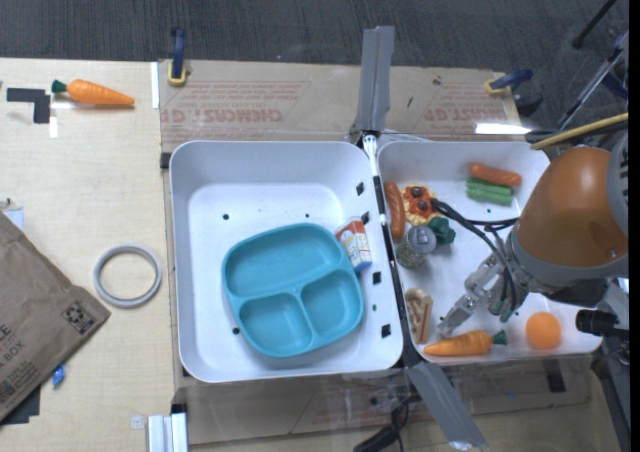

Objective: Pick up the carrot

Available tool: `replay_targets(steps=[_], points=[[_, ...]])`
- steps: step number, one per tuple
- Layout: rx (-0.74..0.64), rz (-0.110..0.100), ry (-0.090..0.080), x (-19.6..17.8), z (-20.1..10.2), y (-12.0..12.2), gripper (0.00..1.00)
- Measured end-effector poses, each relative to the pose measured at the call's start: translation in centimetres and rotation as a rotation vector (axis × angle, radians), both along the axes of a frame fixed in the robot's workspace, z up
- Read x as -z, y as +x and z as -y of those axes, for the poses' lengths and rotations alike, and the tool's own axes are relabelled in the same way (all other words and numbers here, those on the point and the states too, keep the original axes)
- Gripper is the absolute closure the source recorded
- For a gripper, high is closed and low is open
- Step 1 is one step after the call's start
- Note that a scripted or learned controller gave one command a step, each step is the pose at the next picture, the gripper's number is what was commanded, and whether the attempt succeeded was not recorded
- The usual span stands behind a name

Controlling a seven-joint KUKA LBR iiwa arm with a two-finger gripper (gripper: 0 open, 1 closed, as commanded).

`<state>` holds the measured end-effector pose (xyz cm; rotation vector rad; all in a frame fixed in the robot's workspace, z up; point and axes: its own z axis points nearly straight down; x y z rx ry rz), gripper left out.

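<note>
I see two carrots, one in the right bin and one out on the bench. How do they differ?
The carrot in the right bin lies by the bin's front wall, just below the gripper; the bench carrot lies on bare wood at far left, outside both bins. The bin carrot's green top points right; the bench carrot's points left. Both are orange, lying roughly sideways.

Tray (290,300) lies in left bin (200,240); carrot (458,344) in right bin (455,155), near front

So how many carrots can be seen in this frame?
2. One carrot lies at the near edge of the right bin, just below the gripper. Another carrot lies on the bench, far left. Others may be hidden under the arm.
</note>
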<state>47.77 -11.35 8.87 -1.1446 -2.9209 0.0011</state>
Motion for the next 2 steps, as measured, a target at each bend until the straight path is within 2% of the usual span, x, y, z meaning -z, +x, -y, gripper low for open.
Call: replay_targets(steps=[1,2], points=[[-0.345,0.004,0.001,0.0,1.5,4.3,0.00],[-0.343,0.001,0.002,0.0,-1.7,2.4,0.00]])
